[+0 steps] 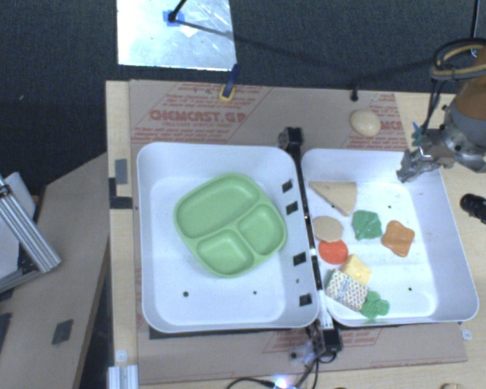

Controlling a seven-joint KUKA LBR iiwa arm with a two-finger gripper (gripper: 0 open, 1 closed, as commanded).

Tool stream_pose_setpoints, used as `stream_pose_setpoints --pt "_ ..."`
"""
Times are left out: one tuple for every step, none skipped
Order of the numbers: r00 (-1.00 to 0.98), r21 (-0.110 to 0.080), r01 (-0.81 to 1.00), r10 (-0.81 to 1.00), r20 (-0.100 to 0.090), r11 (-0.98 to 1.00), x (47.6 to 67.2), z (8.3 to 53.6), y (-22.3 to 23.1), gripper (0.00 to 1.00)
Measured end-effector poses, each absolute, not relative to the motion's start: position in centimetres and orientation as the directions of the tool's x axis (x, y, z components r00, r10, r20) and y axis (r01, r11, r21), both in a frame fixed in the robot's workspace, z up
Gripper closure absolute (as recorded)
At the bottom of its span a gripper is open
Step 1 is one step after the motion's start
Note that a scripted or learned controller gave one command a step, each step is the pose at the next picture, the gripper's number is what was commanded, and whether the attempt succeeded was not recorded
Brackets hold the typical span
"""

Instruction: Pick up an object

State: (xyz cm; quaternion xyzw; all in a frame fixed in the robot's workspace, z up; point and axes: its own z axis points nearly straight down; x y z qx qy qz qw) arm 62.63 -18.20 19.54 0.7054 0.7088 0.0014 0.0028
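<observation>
The right bin (437, 241) holds several small toy food pieces: a tan wedge (335, 193), a tan round piece (327, 228), a red-orange disc (333, 252), a green leafy piece (367, 224), an orange piece (398, 237), a yellow block (357, 268), a patterned piece (346, 290) and a small green piece (376, 305). My gripper (411, 171) hangs over the bin's far right corner, well apart from the pieces. Nothing shows between its fingers.
The left bin (158, 217) holds a green three-compartment tray (229, 224). A beige egg-shaped object (365, 122) lies on the bench behind the right bin. A black divider (304, 225) runs between the bins. Cables hang above the arm at right.
</observation>
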Motion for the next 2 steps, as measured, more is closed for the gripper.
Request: stream_pose_setpoints --pt "-0.006 0.003 1.0 1.0 -0.001 0.006 62.7 22.5 -18.2 1.0" --pt "-0.01 0.001 1.0 1.0 0.001 0.01 62.1 22.5 -12.0 1.0"
